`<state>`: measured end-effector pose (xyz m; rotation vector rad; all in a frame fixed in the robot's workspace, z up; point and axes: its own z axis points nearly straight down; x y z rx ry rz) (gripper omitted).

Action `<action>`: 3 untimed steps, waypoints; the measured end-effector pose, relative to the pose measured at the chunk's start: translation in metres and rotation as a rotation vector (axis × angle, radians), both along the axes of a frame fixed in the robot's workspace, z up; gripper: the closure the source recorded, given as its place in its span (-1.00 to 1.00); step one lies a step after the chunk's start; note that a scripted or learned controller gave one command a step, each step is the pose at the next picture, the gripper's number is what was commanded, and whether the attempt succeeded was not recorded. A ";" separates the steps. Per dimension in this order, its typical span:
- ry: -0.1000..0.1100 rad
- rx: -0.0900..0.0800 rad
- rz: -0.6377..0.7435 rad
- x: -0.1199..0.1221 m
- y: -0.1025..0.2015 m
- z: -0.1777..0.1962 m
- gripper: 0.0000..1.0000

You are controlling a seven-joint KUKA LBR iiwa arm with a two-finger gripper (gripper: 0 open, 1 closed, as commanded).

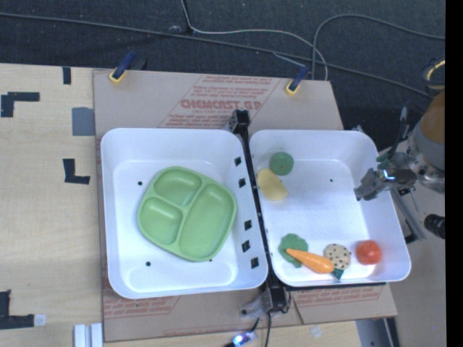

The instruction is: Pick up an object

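A green divided plate (188, 213) lies in the left bin (116, 194), farthest from the gripper (370, 184), which hangs over the right bin's (325, 172) far rim at the right of the view. Between them, across the divider, sit a green ball (281, 163) and a pale yellow piece (273, 185), both well to the gripper's left. Below it, along the near wall, lie a green leafy toy (291, 249), an orange carrot (309, 260), a speckled cookie (336, 254) and, closest beneath the gripper, a red tomato (368, 251). Whether the gripper is spread or closed cannot be told, and nothing is seen in its grasp. The pick appears to be at the approach stage; next it would need to settle over one item and descend.
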<state>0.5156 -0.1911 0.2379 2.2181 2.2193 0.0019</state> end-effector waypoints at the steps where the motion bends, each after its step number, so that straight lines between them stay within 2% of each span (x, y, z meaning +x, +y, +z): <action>1: 0.003 0.003 0.006 0.015 0.053 0.008 1.00; 3: 0.005 0.004 0.007 0.029 0.169 0.016 1.00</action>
